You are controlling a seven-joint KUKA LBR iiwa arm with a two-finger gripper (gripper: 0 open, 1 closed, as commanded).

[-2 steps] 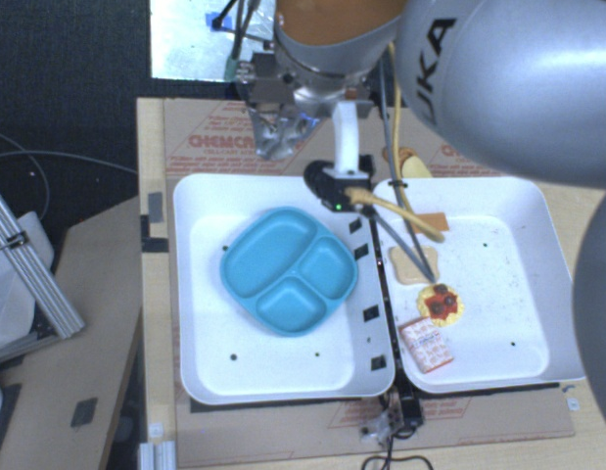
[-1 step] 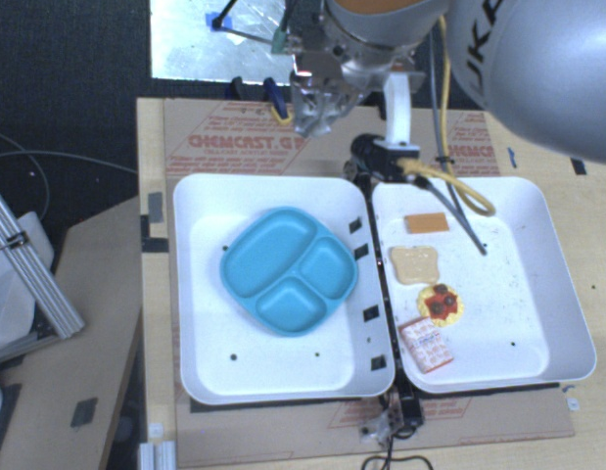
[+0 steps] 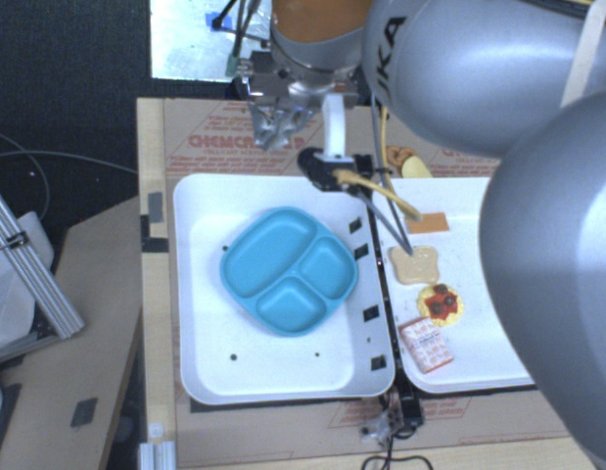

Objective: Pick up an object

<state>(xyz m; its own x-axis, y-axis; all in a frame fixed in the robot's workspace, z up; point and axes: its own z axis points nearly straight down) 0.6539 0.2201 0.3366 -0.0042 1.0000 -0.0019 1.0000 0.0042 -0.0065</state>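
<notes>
Closest to the lens: the arm's big grey link (image 3: 557, 262), covering the right side of the frame and part of the right bin (image 3: 471, 262).

Gripper (image 3: 275, 125) is at upper centre, under the orange band. It sits over the printed cardboard (image 3: 209, 140), just past the top edge of the left bin (image 3: 200, 262), so it's outside both bins. From this angle I can't tell whether it's released or clenched.

Candidates for the pick:
- Blue divided plate (image 3: 288, 270): centre of the left bin, lying flat, three compartments, turned at an angle to the bin walls. Well apart from the gripper, lower in frame.
- Orange slice (image 3: 430, 223): right bin, near the divider between bins.
- Beige toast-shaped piece (image 3: 413, 264): just below the orange slice.
- Yellow round with red topping (image 3: 441, 304): just below the toast piece, close to it. I can't tell if they touch.
- Red-and-white packet (image 3: 427, 346): lowest of the column, near the bottom wall of the right bin.
- Pale yellow piece (image 3: 416, 168): at the top edge of the right bin, partly hidden by the arm.
</notes>
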